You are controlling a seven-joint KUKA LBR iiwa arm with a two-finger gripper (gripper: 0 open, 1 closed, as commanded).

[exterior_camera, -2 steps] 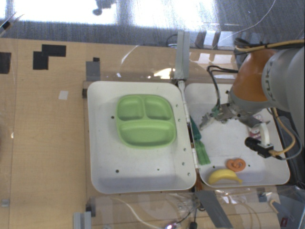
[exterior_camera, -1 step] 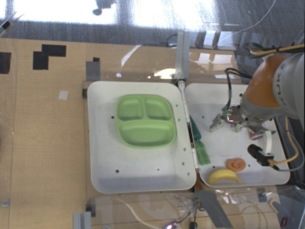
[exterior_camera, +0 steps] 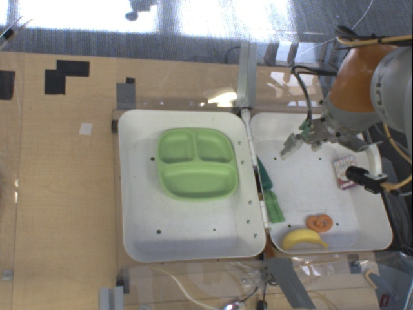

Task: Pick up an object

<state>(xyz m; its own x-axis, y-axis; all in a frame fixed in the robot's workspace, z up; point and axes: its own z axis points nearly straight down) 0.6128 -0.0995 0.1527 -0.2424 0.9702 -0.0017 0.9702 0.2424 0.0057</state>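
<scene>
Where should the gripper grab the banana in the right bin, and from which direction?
Take the banana across its thick middle, coming straight down. It lies flat near the right bin's front wall, curving left to right, so the fingers should close front to back. The orange piece sits close behind it, so keep to the left half.

1 fixed camera looks down at a slant on the counter (exterior_camera: 58, 173) (both white bins (exterior_camera: 135, 237) fully framed), from moderate height.

Two white bins (exterior_camera: 129, 173) are sitting side by side, holding one green divided plate (exterior_camera: 196, 163), one yellow banana (exterior_camera: 304, 238), one orange ring (exterior_camera: 319, 223), one green strip (exterior_camera: 270, 194) and one small packet (exterior_camera: 344, 171).
</scene>
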